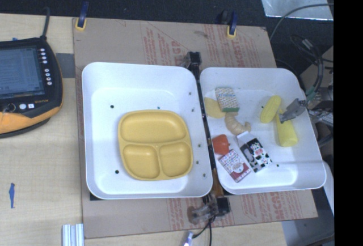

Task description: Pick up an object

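The right bin (pixel 295 174) holds several small objects. A yellow corn cob (pixel 271 109) and a yellow block (pixel 287 134) lie near its right side. My gripper (pixel 292 109) comes in over the bin's right rim, low between those two and close to both. Nothing shows held in it. Further left lie a green-topped striped box (pixel 227 98), a pale yellow piece (pixel 212 107), a tan knobbly piece (pixel 236 123) and a red piece (pixel 220 143). A red-and-white packet (pixel 234 164) and a black-and-white cow-patterned item (pixel 255 154) sit toward the front.
The left bin (pixel 96 126) holds a yellow divided plate (pixel 154 143). A teach pendant (pixel 25 86) rests on the bench at far left. Two clamps (pixel 81 15) (pixel 231 24) grip the cardboard's back edge. Cables (pixel 315 77) hang at the right.
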You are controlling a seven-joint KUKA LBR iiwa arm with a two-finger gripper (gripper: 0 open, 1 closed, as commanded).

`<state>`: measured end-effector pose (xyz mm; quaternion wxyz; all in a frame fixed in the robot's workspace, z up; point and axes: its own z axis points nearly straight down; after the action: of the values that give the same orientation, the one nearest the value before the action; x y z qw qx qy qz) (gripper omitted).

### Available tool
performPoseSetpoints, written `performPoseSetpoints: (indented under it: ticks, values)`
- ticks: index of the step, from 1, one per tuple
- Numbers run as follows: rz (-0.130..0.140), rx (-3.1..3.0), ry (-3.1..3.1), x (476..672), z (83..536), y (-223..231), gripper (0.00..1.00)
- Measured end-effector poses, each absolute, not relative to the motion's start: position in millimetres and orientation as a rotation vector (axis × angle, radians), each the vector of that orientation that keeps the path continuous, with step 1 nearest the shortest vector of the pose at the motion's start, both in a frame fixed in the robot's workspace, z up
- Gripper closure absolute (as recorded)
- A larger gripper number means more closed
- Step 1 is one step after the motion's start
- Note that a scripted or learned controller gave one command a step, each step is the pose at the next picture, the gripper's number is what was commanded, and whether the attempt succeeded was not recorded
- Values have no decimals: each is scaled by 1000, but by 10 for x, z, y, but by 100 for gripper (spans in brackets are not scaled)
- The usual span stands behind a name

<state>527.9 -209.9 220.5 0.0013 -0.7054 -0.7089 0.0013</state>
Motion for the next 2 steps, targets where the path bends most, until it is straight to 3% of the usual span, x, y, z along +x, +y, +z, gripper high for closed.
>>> performPoseSetpoints:
  ticks: [1,2]
  values:
    - [7,-2209,-2228,5569,1425,-2112,0]
    - [1,-2209,-2230,5965,919,-1795,0]
